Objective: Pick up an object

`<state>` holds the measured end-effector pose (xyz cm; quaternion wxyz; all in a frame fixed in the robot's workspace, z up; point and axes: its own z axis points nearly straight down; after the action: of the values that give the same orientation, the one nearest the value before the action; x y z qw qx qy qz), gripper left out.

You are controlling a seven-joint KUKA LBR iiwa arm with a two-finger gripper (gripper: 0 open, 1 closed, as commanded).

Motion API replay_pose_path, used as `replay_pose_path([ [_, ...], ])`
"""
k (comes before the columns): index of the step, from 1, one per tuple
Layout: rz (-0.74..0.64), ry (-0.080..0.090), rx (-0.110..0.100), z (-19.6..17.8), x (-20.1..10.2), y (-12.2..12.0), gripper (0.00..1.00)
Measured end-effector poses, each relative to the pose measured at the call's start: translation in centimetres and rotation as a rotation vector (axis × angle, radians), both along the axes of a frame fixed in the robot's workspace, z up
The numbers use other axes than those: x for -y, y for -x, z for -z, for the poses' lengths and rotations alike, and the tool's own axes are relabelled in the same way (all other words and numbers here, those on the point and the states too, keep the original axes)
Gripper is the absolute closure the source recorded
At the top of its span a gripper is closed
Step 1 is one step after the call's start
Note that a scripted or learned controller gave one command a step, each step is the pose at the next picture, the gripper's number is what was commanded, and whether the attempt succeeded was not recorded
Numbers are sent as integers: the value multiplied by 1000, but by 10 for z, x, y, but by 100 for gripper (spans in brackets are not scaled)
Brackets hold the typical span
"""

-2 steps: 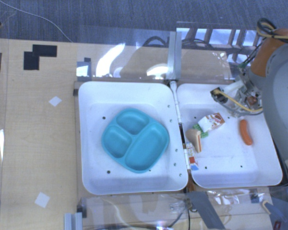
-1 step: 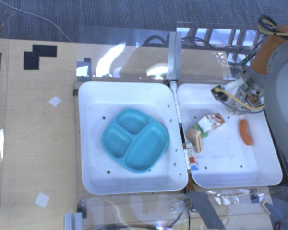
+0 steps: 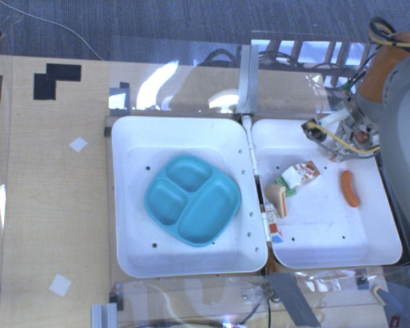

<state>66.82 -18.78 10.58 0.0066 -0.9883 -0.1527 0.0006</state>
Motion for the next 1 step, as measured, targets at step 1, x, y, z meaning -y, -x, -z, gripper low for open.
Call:
replay_pose_path([
  [1, 95, 3, 10, 18, 10, 50, 100],
])
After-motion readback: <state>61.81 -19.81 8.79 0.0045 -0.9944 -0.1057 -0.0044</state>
